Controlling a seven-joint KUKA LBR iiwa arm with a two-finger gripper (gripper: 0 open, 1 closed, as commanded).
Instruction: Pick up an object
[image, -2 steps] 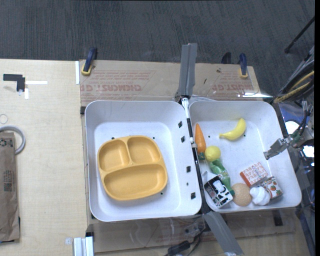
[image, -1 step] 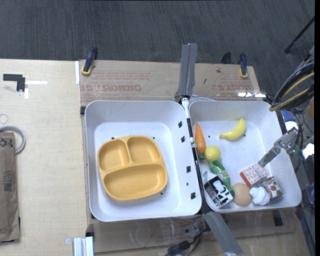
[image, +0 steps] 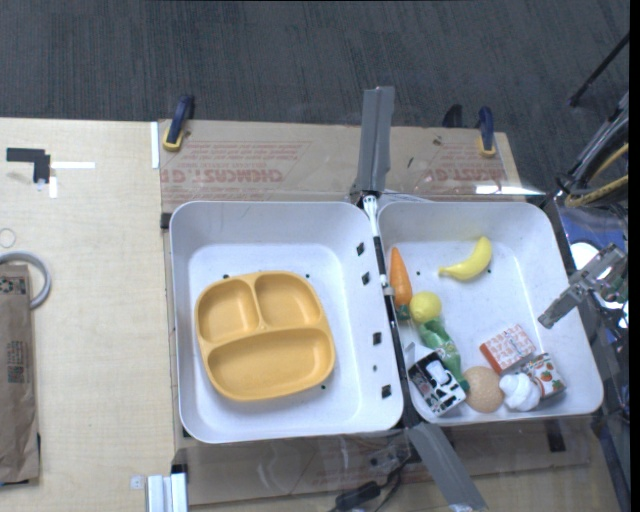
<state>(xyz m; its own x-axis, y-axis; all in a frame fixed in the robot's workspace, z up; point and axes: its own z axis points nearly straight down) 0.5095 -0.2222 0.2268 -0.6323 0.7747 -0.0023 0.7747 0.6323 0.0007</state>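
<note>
The right bin (image: 530, 215) holds several small items. A yellow banana (image: 468, 260) lies near its back. An orange carrot (image: 400, 276) and a yellow lemon (image: 426, 306) lie along its left wall, with a green piece (image: 443, 345) just below them. At the front are a black-and-white box (image: 437, 383), a tan ball (image: 483, 389), a red packet (image: 508, 347), a white item (image: 519, 391) and a small carton (image: 546, 377). My gripper (image: 578, 292) hangs over the bin's right rim, tilted, apart from all the items.
The left bin (image: 190, 300) holds a yellow divided plate (image: 264, 335). A grey divider post (image: 376, 140) stands behind the seam between the bins. Cardboard lies under the bins. A brown bag (image: 15, 370) rests at the far left of the bench.
</note>
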